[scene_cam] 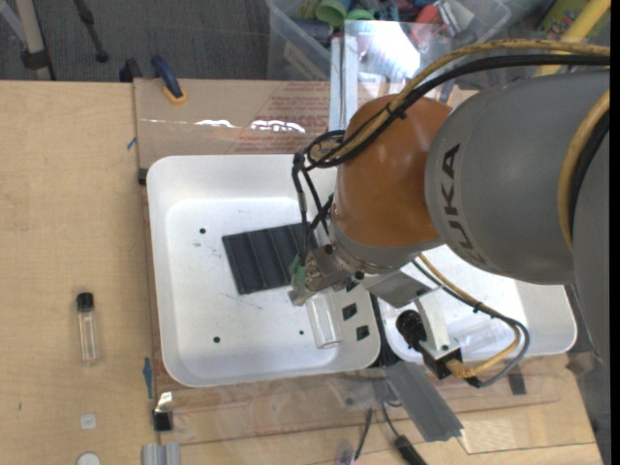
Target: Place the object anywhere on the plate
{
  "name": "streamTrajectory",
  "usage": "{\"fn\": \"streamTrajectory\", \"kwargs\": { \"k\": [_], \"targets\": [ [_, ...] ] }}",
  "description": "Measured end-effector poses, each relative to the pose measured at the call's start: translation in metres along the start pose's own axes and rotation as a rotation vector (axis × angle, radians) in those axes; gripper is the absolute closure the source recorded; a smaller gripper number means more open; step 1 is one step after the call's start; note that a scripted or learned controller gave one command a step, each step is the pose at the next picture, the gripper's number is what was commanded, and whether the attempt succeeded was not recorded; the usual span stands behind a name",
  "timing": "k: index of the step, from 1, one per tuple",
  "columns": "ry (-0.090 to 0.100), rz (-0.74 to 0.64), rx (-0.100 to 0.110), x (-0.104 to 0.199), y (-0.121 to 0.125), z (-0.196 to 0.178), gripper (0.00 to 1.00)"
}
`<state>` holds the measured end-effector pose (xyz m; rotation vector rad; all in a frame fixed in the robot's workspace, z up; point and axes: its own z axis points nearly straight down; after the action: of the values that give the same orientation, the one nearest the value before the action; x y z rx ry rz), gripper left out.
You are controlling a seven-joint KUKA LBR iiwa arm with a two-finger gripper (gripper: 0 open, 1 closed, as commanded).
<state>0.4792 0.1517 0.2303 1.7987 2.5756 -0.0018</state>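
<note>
One white bin (174, 260) in clear sight, second mostly hidden under arm (504, 182). One dark ribbed slab (260, 258) lying flat in near bin, right edge covered by wrist. One glass vial (87, 325) on bench, left, well apart. Plate hidden or unclear. Gripper (325, 323) low over bin beside slab; finger state: cannot tell.

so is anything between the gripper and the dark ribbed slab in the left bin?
Nothing visible. The dark ribbed rectangular slab lies flat on the floor of the left white bin, and the gripper sits right at its right edge. The arm's orange band hides that edge, so contact is unclear.
</note>
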Motion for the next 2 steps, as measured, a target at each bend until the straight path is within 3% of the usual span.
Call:
{"fn": "streamTrajectory", "kwargs": {
  "k": [1,2],
  "targets": [
    [0.0,0.052,-0.001,0.056,0.02,0.004,1.0],
    [0.0,-0.018,-0.002,0.046,0.059,-0.013,1.0]
  ]
}}
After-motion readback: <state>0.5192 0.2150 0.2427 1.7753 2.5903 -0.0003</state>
